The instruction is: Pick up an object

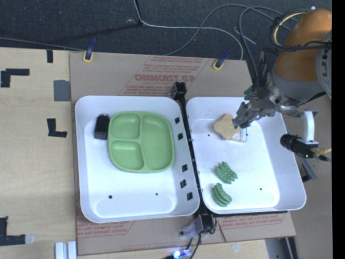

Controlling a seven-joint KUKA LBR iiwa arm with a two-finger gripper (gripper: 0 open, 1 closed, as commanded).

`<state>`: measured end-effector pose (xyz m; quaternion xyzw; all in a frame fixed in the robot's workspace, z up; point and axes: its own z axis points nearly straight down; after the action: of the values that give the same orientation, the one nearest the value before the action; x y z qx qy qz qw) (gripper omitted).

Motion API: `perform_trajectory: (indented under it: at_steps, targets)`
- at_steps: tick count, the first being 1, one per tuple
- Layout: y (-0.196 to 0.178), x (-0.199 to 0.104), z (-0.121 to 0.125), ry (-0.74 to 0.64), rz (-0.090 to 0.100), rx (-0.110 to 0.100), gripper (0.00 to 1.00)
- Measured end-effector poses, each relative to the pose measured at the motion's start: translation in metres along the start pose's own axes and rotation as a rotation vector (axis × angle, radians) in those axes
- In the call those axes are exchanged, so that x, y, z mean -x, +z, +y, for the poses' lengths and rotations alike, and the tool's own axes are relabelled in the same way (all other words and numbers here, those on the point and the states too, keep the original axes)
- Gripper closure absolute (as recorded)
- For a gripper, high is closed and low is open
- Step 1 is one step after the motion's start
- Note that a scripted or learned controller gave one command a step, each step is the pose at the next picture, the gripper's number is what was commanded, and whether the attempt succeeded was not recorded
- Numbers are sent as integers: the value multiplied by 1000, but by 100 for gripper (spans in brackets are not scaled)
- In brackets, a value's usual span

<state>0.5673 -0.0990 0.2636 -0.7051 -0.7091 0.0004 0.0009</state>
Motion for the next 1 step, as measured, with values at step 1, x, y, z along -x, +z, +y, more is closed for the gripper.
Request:
perform_trajectory:
  at_steps: [1]
  targets:
    - [-2,-58,8,-1,0,1,100]
